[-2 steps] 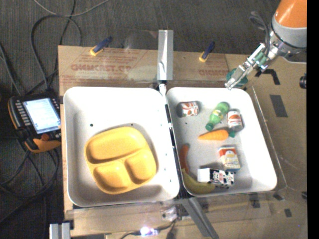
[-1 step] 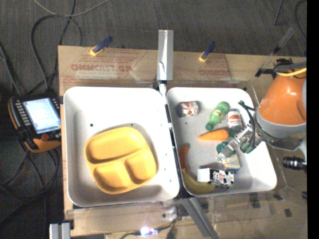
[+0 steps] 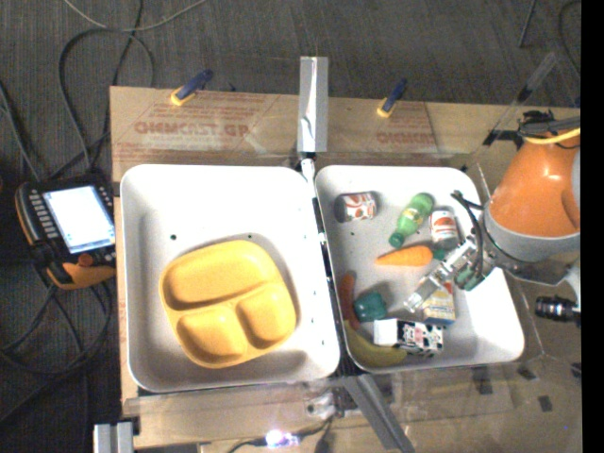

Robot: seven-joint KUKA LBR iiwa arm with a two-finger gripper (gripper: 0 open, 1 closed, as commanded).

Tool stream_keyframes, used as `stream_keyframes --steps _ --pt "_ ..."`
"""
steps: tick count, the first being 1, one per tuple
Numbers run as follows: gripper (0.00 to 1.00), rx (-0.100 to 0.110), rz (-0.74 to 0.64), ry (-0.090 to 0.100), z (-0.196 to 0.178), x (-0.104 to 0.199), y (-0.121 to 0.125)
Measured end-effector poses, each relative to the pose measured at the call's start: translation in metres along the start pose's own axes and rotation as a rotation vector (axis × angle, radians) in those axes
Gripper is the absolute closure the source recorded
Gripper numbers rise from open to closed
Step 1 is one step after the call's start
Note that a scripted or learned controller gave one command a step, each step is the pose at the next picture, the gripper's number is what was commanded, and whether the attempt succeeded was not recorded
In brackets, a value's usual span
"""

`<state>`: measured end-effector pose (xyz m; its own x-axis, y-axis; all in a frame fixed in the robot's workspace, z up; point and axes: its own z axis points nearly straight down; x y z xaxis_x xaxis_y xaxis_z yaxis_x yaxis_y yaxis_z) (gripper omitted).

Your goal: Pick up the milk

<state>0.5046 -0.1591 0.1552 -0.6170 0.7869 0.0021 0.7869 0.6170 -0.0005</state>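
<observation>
Dark grey carpet covers the floor, with black cables looped across it. A brown board tops the bench. A handheld controller with a lit screen lies at the left.

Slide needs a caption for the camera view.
Gripper above the right bin, near the milk, carrot and banana; yellow tray sits left.

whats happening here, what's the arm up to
A KUKA arm reaches in from the right over the right bin, which holds toy groceries. Its pincer hangs low among them, just above the milk carton near the bin's front edge, with a carrot and a green bottle behind it. The milk lies in the bin, not picked up. The left bin holds a yellow divided tray.
</observation>
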Motion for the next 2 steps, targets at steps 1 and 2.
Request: stream_keyframes --steps 1,2 --pt "0.00 0.000 0.148 -0.001 -0.035 0.018 0.026" --pt "0.00 -0.005 -0.122 -0.008 0.065 0.043 0.019"
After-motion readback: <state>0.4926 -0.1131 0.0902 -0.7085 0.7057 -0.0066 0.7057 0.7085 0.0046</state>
